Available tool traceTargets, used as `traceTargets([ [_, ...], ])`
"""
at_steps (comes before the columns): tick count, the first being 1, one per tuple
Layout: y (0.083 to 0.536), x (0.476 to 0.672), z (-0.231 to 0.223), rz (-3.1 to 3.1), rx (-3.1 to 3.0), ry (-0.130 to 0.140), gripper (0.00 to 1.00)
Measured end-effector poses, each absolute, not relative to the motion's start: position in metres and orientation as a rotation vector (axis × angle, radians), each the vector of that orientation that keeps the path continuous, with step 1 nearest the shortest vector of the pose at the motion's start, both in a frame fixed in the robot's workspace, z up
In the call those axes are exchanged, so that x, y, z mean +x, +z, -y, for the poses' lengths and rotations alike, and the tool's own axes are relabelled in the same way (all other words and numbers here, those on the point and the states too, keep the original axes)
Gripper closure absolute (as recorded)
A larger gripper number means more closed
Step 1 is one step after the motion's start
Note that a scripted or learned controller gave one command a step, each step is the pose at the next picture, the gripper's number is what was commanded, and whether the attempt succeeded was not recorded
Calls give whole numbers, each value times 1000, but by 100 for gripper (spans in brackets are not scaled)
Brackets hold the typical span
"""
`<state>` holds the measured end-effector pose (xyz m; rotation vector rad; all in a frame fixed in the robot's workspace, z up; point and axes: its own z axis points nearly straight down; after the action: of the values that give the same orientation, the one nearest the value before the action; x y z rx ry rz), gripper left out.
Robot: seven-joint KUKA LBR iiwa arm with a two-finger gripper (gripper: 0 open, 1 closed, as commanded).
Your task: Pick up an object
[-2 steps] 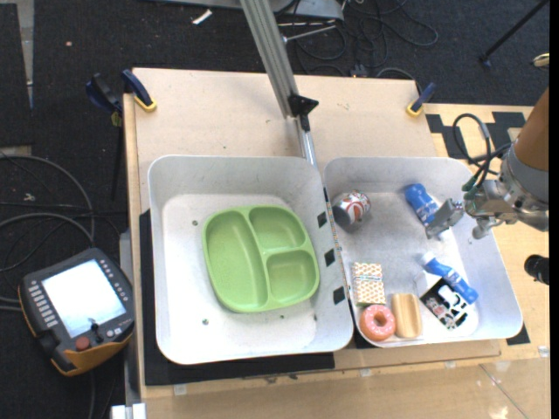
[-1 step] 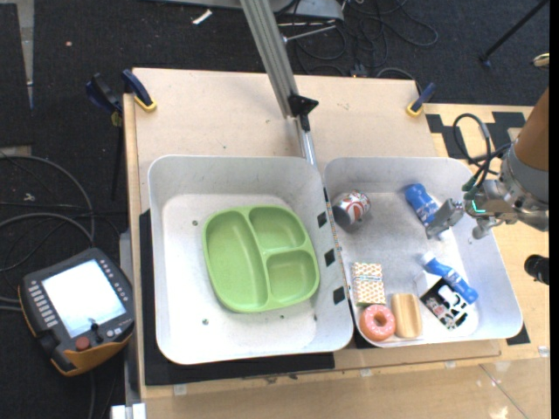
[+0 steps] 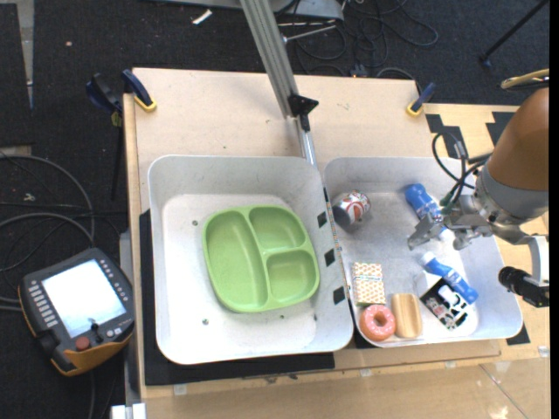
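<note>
Where the left bin (image 3: 166, 234) sits on the table (image 3: 218, 112), a green divided plate (image 3: 260, 257) is seen lying in it. Scattered through the right bin (image 3: 507, 317) are a round ball (image 3: 351, 208), a wafer (image 3: 368, 280), a pink donut (image 3: 377, 321), a bun (image 3: 406, 314) and a blue bottle (image 3: 422, 201). Over this bin the gripper (image 3: 434, 234) is poised — whether open or closed cannot be told.

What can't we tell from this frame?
- Gripper, camera view: too small and dark to tell its grip state or whether it touches anything.
- White-blue tube: its upper end lies under the gripper.
- Black-white packet: print too small to read.
- Arm: cut off by the right edge.
</note>
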<state>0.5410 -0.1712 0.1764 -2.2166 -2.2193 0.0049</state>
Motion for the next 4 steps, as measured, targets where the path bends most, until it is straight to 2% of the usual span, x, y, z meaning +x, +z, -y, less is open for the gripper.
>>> traceTargets([
  [2,94,539,170,2222,-2222,0,0],
  [3,106,540,170,2224,-2223,-2,100],
  [4,155,532,171,2224,-2225,-3,100],
])
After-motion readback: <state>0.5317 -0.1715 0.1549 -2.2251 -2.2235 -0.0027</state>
